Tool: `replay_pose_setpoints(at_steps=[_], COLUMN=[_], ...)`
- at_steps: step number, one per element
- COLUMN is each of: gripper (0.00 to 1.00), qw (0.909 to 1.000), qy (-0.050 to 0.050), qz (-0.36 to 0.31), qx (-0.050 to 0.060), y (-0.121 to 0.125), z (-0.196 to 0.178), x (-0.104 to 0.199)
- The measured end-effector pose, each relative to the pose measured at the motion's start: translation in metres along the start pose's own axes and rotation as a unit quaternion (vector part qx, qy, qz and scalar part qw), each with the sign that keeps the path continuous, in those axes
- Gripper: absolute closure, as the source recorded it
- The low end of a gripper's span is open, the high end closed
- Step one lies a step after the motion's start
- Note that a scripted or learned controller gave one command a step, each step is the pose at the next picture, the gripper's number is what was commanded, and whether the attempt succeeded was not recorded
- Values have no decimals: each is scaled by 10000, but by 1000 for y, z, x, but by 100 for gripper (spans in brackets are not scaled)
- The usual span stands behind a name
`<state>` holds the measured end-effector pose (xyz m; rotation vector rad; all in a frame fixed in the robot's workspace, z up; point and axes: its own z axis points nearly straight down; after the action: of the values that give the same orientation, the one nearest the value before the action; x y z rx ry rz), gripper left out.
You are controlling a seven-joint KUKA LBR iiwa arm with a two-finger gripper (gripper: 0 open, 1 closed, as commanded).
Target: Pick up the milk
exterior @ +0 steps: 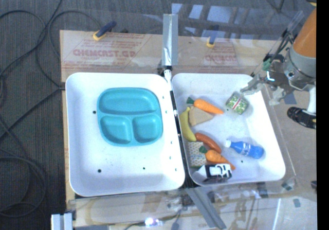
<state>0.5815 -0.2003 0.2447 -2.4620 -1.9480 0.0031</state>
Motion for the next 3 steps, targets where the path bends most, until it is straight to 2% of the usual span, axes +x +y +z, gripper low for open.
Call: replay_pose_setpoints(at_steps=[1,2,3], gripper=[0,0,0], qw=[9988,10000,9999], qy=[7,-6,-26], qz=[-493,8,-132], qx=[7,3,-39], y=[-60,12,9], z=[119,138,157], x=[8,6,20])
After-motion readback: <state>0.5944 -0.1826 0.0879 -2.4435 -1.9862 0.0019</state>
